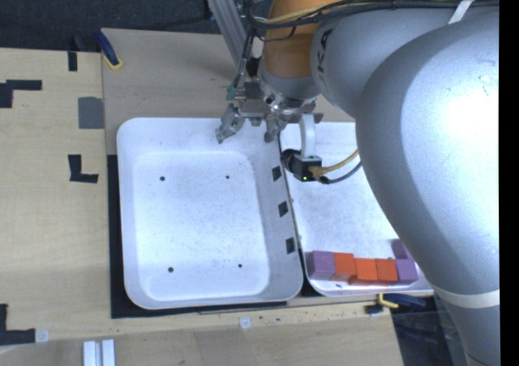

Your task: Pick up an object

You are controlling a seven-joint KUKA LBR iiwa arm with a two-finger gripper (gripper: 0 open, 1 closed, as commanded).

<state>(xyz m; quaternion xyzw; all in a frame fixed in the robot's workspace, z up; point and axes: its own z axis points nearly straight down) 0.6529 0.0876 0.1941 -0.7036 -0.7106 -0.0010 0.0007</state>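
Gripper (246, 129) hangs over the far rim of the left bin (130, 194), near that bin's far right corner, its two fingers spread wide with nothing between them. Beside the left bin, touching along its right wall, sits the right bin (340, 210). Blocks lie in a row against the right bin's near edge, well apart from the gripper: a purple block (323, 264), an orange block (344, 266), another orange block (386, 270) and a purple block (403, 252) partly under the arm (422, 113).
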